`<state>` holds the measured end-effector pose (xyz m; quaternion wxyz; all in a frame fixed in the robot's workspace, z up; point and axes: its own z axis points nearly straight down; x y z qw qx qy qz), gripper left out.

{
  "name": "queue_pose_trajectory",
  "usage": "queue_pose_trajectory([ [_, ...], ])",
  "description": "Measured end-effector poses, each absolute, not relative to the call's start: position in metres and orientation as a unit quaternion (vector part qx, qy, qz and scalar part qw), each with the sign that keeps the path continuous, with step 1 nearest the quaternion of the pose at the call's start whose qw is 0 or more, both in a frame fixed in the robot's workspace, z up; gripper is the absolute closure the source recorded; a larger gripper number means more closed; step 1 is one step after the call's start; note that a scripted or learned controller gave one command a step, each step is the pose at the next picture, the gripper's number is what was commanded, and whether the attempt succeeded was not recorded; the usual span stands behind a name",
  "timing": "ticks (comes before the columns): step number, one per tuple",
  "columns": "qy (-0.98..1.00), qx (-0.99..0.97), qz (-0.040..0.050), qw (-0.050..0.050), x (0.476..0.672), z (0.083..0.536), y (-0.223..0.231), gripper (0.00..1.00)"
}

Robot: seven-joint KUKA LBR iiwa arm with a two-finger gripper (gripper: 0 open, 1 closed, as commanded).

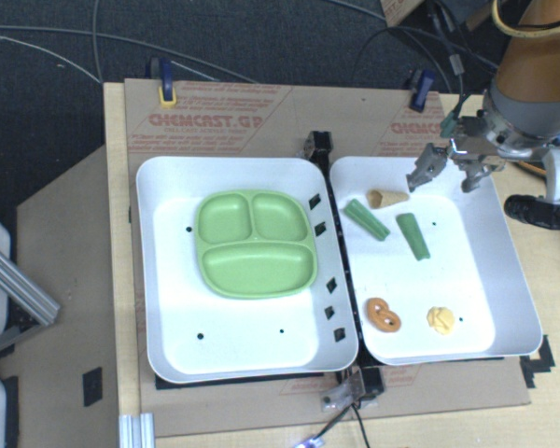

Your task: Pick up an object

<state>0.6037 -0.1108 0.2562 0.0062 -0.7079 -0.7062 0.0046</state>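
Overhead, end effector (446,169) hovering spread (nothing between its fingers) over right bin's (504,278) far edge, near tan cone (386,198).

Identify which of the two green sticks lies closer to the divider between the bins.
The left green stick, lying diagonally just below the tan cone; the other stick sits farther right.

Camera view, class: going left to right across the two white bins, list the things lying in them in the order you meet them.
Green divided plate → left green stick → pretzel → right green stick → yellow piece.
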Motion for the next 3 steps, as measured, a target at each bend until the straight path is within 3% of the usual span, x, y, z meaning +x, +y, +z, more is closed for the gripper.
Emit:
queue_pose_trajectory([
  [1, -0.707, -0.707, 0.0003, 0.001, 0.606, 0.264, -0.111, 0.0],
  [3, -0.707, -0.707, 0.0014, 0.003, 0.597, 0.16, -0.103, 0.0],
])
